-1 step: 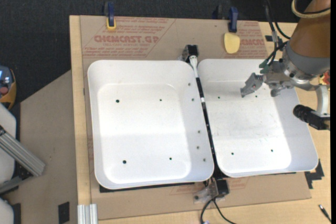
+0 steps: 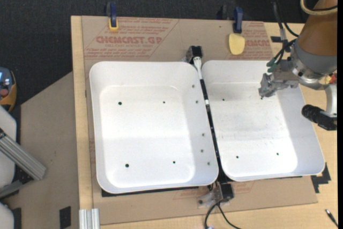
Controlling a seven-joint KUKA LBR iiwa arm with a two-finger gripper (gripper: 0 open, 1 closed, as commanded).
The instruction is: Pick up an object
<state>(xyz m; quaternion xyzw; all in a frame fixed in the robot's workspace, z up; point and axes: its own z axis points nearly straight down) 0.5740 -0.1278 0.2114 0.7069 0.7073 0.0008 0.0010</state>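
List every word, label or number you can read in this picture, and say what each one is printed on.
"CHEMCAST GP": red print on the brown board under the bins, behind the left bin.
More red print on the same board behind the right bin, near the yellow clamp pad: too blurred and partly hidden to read.
No other text can be made out.

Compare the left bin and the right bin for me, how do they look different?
The left bin lies in open view, while the tool hangs over the right bin's far right part. The left bin's floor looks clean and brightly lit; the right bin's floor shows faint grey scuffing. Both are shallow, white, with rounded corners, a few dark dots on the floor, and sit side by side on the brown board.
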